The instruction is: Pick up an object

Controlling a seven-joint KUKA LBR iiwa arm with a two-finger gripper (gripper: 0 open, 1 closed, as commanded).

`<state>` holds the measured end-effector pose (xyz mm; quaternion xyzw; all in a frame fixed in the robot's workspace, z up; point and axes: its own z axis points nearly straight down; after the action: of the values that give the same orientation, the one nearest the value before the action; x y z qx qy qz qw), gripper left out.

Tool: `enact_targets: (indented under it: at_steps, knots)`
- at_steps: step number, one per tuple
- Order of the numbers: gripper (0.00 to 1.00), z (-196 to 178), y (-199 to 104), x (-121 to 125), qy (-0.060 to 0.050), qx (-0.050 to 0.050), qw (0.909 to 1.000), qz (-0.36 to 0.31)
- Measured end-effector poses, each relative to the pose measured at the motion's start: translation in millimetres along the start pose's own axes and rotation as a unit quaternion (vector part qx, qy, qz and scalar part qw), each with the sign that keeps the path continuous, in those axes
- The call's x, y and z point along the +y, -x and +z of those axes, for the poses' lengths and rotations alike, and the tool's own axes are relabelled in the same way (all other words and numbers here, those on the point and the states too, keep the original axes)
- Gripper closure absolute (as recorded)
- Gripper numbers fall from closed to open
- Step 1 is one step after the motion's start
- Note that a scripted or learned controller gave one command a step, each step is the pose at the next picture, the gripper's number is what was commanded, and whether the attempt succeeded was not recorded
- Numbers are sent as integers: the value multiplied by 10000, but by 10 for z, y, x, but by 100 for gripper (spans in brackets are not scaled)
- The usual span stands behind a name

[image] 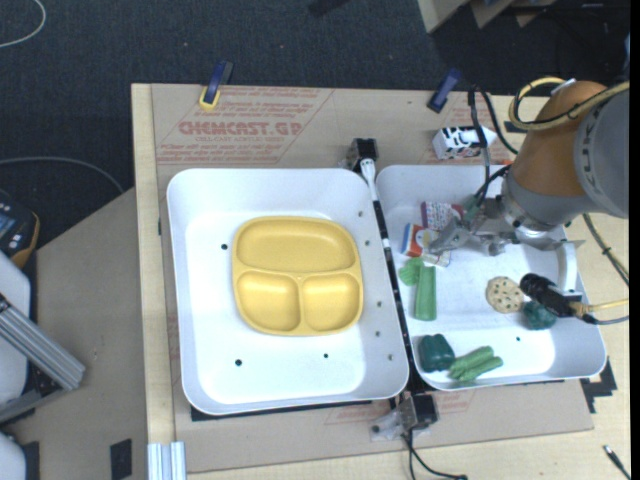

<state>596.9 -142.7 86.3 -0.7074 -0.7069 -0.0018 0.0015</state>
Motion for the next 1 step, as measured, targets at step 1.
enact_targets:
  at_steps: [1]
  knots:
    - [100, -160, 0, 34, 61, -10, 10000, -5]
